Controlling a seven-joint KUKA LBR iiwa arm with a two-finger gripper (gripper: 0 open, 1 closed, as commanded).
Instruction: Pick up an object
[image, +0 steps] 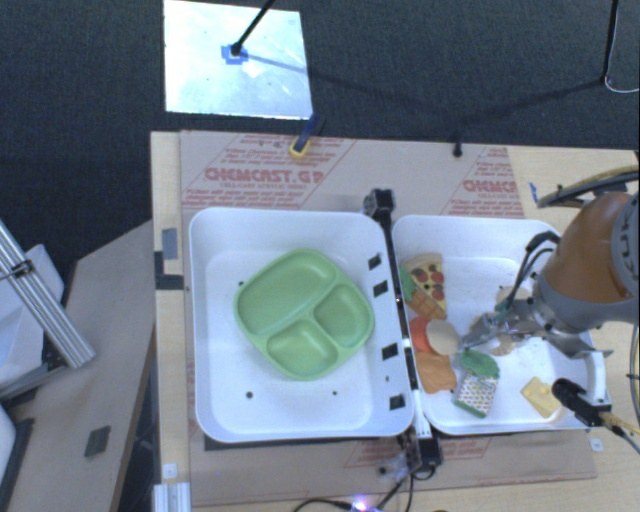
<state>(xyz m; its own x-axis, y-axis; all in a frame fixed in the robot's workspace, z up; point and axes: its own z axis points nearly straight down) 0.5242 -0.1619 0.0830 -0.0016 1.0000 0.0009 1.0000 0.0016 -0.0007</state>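
Camera view: arm low over the right bin, toys just to its left

Camera view, from above at a slant, showed two shallow white bins side by side on a bench. The left bin (215, 400) held a green divided plate (304, 313), tilted on the diagonal. The right bin (470, 235) held the small items. The grey arm with its orange band (592, 262) reached in from the right, and its gripper (487, 332) sat low in the middle of that bin.

Whether the gripper was parted or clenched could not be told (the wrist hid its tip).

Nearest candidates lay left of and below the gripper: a green-topped grater toy (477, 384) just beside it, an orange piece (435, 370), a red-and-cream piece (433, 337). A pizza slice (426, 281) lay farther up-left; a yellow block (540, 396) lay toward the near right corner. By my reading, the coming move hinged on a short shift toward the near left.
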